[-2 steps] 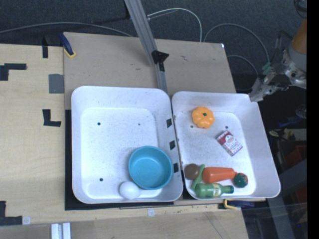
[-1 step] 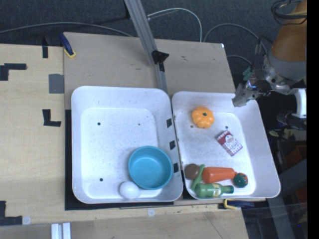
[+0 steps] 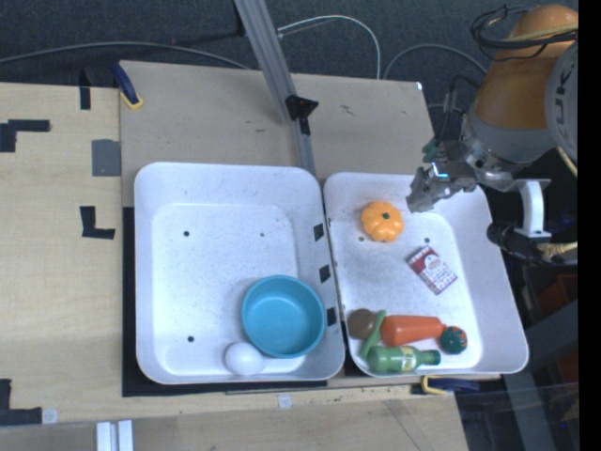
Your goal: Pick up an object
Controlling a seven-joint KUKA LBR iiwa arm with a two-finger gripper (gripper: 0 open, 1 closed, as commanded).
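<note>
An orange pumpkin (image 3: 382, 222) lies at the back of the right bin (image 3: 488, 280). A small red and white packet (image 3: 433, 270) sits mid-bin. Along the front of that bin lie a carrot (image 3: 411, 328), a green bottle (image 3: 402, 358), a brown lump (image 3: 362, 323) and a small dark green piece with a red spot (image 3: 454, 340). My gripper (image 3: 427, 195) hangs over the bin's back right part, just right of the pumpkin and above it. Nothing shows between it and the bin floor.
The left bin (image 3: 188, 233) holds a blue bowl (image 3: 282, 315) and a white ball (image 3: 244, 356) at its front. A grey pole (image 3: 272, 54) slants over the bench behind the bins. Cables trail at the back.
</note>
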